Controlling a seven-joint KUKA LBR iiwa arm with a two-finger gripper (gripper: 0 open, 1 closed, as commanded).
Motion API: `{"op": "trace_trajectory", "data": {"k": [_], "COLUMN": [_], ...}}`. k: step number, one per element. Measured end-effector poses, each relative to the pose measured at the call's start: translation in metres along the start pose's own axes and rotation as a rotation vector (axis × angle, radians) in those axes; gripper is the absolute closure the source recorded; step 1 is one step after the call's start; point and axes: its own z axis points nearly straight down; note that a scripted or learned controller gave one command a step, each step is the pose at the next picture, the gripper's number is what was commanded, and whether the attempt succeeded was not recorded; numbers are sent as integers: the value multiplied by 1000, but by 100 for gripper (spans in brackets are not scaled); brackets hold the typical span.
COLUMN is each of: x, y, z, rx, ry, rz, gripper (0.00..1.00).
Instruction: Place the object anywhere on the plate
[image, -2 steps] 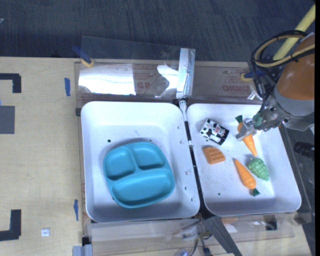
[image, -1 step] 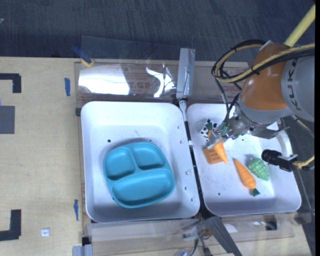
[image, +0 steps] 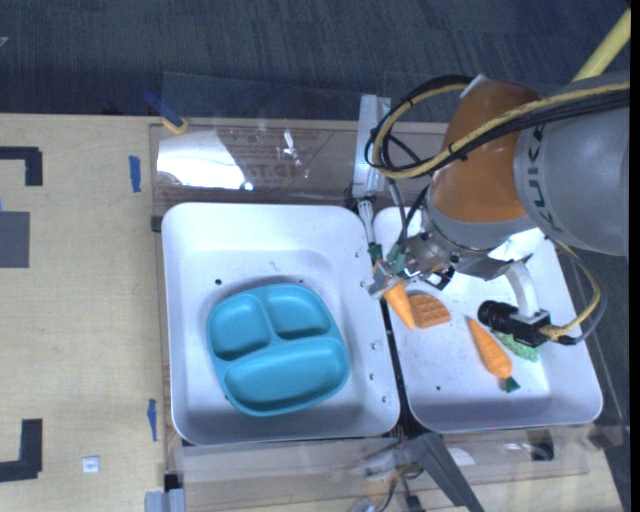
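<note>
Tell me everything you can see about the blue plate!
The blue plate is a rounded, turquoise tray that looks like smooth plastic. Raised ridges split it into three compartments: two smaller ones on the far side and one long one nearer the camera. It lies flat, turned a little askew, on the floor of the left white bin. Nothing rests in it.

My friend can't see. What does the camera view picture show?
A grey and orange robot arm reaches over the right white bin, which holds two toy carrots and a waffle-like piece. A blue divided plate sits in the left bin.
</note>
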Motion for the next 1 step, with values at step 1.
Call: {"op": "trace_trajectory", "data": {"k": [1], "x": [90], "y": [-18], "z": [31], "rx": [7], "ry": [2], "rz": [28], "gripper": [100]}}
